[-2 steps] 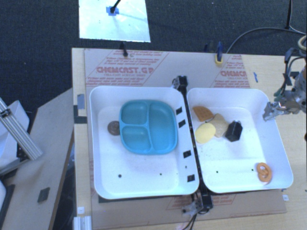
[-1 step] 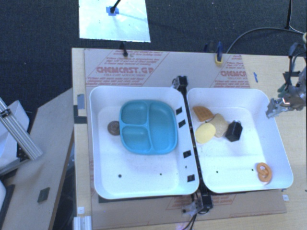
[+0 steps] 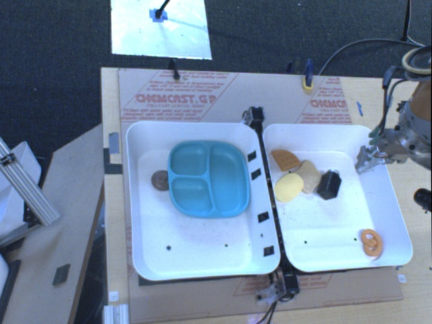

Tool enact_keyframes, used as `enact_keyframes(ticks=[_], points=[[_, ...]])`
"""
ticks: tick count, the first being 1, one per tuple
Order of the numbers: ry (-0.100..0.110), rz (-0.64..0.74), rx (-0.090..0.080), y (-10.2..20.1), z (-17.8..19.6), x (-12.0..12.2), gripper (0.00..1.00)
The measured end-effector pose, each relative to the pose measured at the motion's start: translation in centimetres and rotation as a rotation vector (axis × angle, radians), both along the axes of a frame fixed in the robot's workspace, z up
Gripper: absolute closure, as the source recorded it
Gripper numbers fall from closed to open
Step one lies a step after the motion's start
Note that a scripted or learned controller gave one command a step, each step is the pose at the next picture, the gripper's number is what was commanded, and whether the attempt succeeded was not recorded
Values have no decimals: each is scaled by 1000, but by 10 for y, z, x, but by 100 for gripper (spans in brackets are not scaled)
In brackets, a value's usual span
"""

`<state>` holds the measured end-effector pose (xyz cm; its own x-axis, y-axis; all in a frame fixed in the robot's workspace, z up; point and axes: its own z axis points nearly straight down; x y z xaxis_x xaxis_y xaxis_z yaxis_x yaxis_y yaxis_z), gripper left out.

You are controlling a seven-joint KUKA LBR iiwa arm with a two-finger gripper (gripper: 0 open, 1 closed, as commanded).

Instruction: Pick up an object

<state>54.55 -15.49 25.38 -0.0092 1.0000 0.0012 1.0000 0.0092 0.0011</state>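
My metal pincer (image 3: 368,155) hangs over the right white bin's (image 3: 391,211) far right rim; whether clenched, I cannot tell; descending here risks striking plastic, missing the black block (image 3: 329,184).

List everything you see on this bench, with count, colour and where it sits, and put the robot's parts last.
bins: two, white, side by side on the bench
divided plate: one, blue, left bin
small round disc: one, brownish grey, left bin, at the plate's left edge
wedge piece: one, orange, right bin
rounded lump: one, yellow, right bin
pale lump: one, beige, between yellow lump and black block
block: one, black, right bin
pretzel: one, orange, right bin's near right corner
gripper: one, grey, over right bin's right rim
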Motion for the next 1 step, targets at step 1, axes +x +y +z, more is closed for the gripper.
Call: enact_keyframes(ticks=[1], points=[[0,2,1,61,0,2,100]])
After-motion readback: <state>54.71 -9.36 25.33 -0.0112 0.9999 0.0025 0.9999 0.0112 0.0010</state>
